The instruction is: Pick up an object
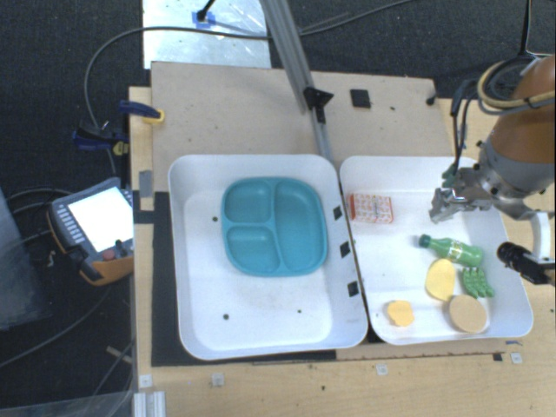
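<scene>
The claw (pixel 445 203) hangs over the far right part of the right bin (pixel 408 168), its grey fingers pointing left and down; whether they stand apart or together cannot be told from this angle, and nothing can be made out between them. Behind it the arm's orange band (pixel 528 129) rises toward the right edge.

Just near of the claw, a green bottle (pixel 452 249) lies on its side on the bin floor, cap toward the left. Touching its right end is a small green leafy piece (pixel 477 281), and just left of that sits a pale yellow oval piece (pixel 440 279). Near of these lie a tan round piece (pixel 468 314) and, further left, a small yellow-orange piece (pixel 400 314). A red-and-white patterned packet (pixel 371 208) lies flat at the bin's far left, well apart from the claw.

The left bin (pixel 261 320) holds a teal divided plate (pixel 274 226) (three compartments). Both bins sit side by side on the tabletop (pixel 234 111).
</scene>
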